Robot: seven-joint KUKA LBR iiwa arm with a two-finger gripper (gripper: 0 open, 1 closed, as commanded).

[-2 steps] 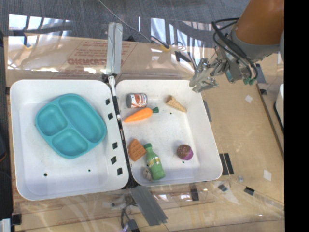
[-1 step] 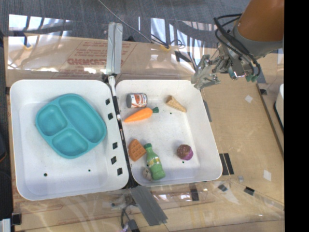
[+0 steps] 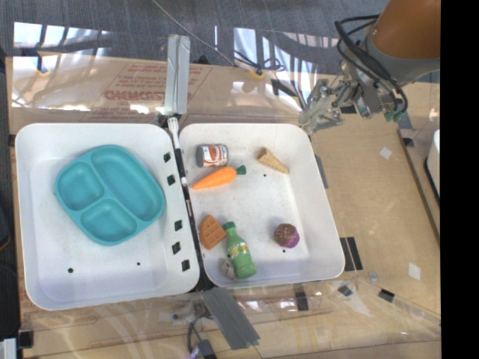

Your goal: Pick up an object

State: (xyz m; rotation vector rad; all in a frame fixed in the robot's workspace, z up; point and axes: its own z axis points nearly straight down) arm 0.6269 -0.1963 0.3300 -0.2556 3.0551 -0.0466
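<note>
Gripper (image 3: 318, 116) at upper right of frame, above top right corner of right bin (image 3: 320, 200), outside it; fingers' state cannot tell (too small, cluttered with cables). Nothing visible between them.

Right bin holds: can (image 3: 212, 155) upper left, carrot (image 3: 217, 178) just below it, wedge-shaped tan piece (image 3: 273, 161) upper middle, waffle (image 3: 212, 232) lower left, green bottle (image 3: 239, 251) beside it, purple round item (image 3: 287, 235) lower right.

Left bin (image 3: 37, 260) holds teal divided plate (image 3: 109, 194), centre-left of frame.
</note>
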